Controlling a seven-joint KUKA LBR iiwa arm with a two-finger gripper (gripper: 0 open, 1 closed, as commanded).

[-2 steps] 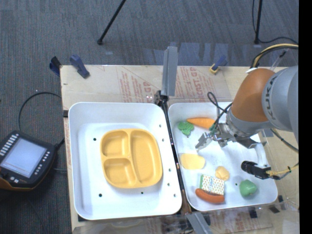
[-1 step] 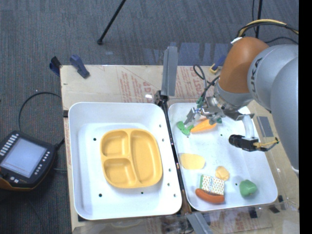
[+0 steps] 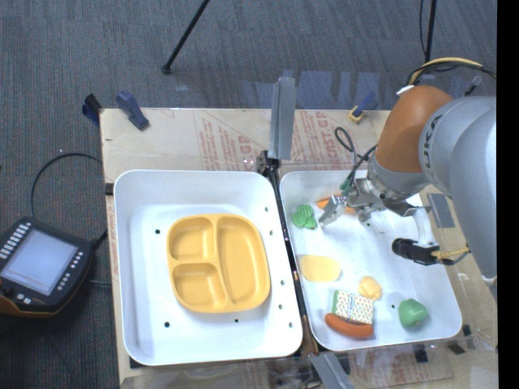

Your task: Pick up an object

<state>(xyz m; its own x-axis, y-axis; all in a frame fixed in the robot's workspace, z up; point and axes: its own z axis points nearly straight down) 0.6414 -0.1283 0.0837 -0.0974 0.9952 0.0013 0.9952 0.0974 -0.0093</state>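
My gripper [image 3: 344, 212] hangs low over the back of the right bin [image 3: 442, 286], fingers spread open. A small orange piece [image 3: 331, 203] lies just at its left finger [image 3: 327, 215], partly hidden by the gripper; I cannot tell whether they touch. A green toy [image 3: 304, 215] sits a little to the left of that finger. Nearer the front lie a flat yellow piece [image 3: 319, 267], a small yellow lump [image 3: 370, 287], a checkered block [image 3: 353, 306], a red sausage [image 3: 349, 326] and a green pepper [image 3: 412, 312].
The left bin [image 3: 138, 217] holds a yellow divided plate [image 3: 218, 262]. A grey upright post [image 3: 282, 124] stands behind the seam between the bins. A handheld control pendant [image 3: 39, 264] lies on the floor at the left.
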